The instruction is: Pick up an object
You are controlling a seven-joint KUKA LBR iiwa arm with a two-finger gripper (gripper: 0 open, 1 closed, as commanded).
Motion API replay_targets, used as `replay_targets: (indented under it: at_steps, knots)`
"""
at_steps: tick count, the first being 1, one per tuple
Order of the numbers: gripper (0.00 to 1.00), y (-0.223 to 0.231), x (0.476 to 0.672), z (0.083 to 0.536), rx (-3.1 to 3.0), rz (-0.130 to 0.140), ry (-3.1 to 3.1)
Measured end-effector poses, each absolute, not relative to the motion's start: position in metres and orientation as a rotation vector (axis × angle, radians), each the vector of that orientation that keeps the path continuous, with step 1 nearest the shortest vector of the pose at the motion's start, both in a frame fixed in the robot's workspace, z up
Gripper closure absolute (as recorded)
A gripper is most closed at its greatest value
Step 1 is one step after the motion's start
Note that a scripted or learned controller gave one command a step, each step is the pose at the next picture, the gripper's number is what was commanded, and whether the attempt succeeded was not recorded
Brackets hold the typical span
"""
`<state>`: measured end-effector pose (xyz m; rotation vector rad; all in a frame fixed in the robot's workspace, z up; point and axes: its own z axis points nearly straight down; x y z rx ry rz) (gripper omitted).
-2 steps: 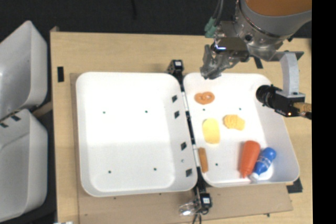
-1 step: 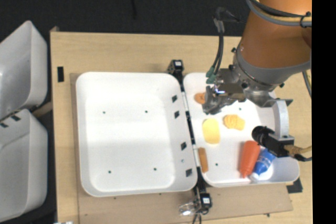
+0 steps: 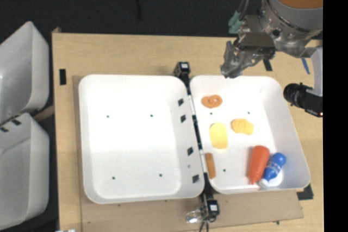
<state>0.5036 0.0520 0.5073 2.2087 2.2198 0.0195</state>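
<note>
Gripper (image 3: 232,69) upper right, over right bin (image 3: 272,84) rim; finger state unclear. Risk: rim strike, missing orange ring (image 3: 212,101).

Above the far rim of the right bin (image 3: 288,117), the end effector (image 3: 232,69) hangs over a pretzel (image 3: 212,101), yellow block (image 3: 219,136), orange bottle (image 3: 258,163) and blue-capped bottle (image 3: 273,167).

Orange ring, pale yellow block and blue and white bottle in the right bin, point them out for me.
orange ring (image 3: 212,101), camera view, on its band.
pale yellow block (image 3: 219,135), camera view, middle of its top face.
blue and white bottle (image 3: 274,165), camera view, on its blue part.
</note>
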Motion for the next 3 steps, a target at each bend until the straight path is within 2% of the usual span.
replay_targets:
  at_steps: [1, 2, 3]
  knots:
    - [1.00, 0.017, 0.489, 0.397, 2.229, -0.013, 2.221]
    - [1.00, 0.067, 0.490, 0.531, 2.206, 0.023, 2.222]
    - [1.00, 0.030, 0.489, 0.390, 2.231, -0.017, 2.221]
